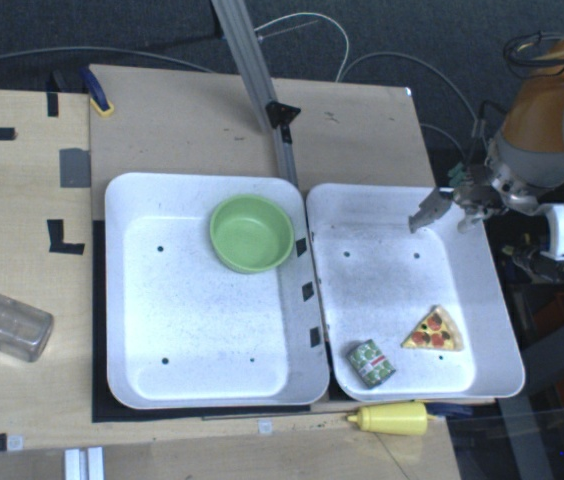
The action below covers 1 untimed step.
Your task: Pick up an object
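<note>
Clear tube point(4, 320): it lies on its side on the wooden bench, far at the left, well apart from both bins.

Left bin point(132, 368): a shallow white tray. Most of its floor is bare, so there is much open room here.

Green bowl point(251, 232): it stands upright in the left bin, near the back wall and toward the right side. It is well apart from my gripper.

Metal pole point(252, 58): it runs at a slant from the top edge down to the place where the two bins meet.

Right bin point(492, 298): the second white tray, just beside the left one. The back and middle of its floor are bare; the things lie near the front wall.

Green packet point(371, 362): it lies in the right bin, near the front left corner.

Yellow bottle point(394, 419): it lies on its side on the bench, outside the bins, just in front of the right bin's front rim.

Pizza slice toy point(434, 330): it lies flat in the right bin, near the front, to the right of the green packet and apart from it.

My gripper point(447, 211): it hangs over the back right corner of the right bin, close to the right rim. My two fingers are spread apart; nothing is between them and I touch nothing. The packet and the pizza slice are well apart from me, toward the front.
</note>
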Each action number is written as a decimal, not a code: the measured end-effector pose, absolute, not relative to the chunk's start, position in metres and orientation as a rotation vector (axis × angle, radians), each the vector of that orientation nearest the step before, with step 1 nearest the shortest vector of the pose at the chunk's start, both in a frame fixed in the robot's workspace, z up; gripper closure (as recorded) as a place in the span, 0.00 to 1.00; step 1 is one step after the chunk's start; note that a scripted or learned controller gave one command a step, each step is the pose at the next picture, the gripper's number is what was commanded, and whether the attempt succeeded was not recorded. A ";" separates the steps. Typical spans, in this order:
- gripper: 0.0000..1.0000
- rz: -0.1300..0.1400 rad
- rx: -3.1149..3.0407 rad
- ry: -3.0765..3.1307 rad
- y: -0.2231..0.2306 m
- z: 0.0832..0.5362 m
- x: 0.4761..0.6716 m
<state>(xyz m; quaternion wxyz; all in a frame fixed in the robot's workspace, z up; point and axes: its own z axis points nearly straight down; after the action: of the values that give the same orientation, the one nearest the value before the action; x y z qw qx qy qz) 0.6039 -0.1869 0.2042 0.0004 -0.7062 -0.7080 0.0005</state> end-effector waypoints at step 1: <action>0.00 0.002 -2.218 -2.224 -0.187 0.204 0.604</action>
<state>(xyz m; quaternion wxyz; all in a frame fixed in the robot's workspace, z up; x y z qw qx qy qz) 0.6039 -0.1870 0.2042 0.0003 -0.7062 -0.7080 0.0007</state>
